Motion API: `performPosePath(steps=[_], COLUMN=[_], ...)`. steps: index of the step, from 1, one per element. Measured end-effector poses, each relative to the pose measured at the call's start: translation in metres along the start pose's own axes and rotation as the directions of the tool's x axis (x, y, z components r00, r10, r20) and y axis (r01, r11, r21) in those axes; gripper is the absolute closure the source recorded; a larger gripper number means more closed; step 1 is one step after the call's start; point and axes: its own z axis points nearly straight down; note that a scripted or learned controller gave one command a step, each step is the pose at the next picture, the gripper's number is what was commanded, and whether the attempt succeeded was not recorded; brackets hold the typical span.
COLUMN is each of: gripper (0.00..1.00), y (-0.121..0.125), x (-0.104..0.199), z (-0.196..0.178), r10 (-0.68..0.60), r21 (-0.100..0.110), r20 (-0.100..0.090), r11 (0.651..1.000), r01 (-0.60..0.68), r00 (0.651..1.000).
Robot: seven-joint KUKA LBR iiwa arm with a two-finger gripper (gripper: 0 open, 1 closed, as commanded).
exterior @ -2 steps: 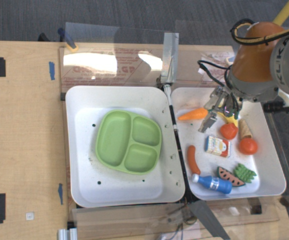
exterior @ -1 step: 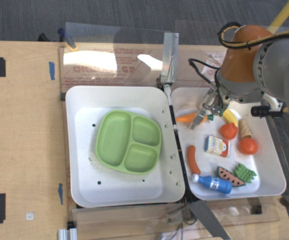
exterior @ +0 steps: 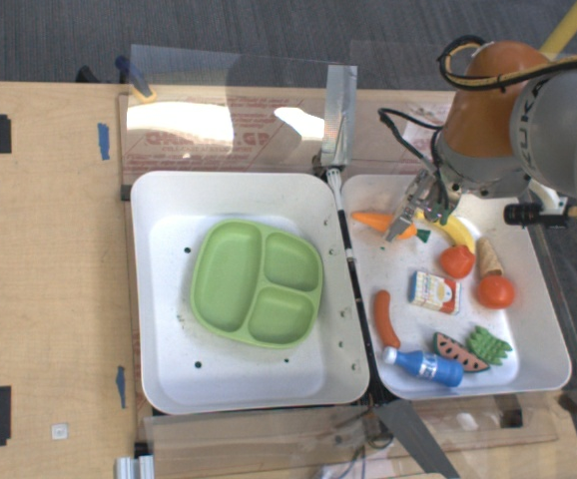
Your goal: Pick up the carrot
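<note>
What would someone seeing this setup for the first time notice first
Likely the green divided plate, alone in the left bin. Next, the arm's orange band at upper right, with the gripper lowered at the carrot near the right bin's top left corner. Below sits a clutter of toy food: banana, two tomatoes, sausage, watermelon slice and blue bottle.

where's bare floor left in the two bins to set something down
Left bin: bare white floor rings the green divided plate, widest along its left and front. Right bin: crowded, with free patches only between the hot dog and the left wall, and around the carrot near the gripper.
</note>
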Motion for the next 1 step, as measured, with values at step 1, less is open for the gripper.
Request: performPosePath(steps=[1], gripper=[1.0], y=[0.0489], x=[0.0803], z=[-0.0898], r10=[-0.049], r21=[-0.004], r20=[-0.007], r11=[0.999], r01=[0.049], r00=[0.999])
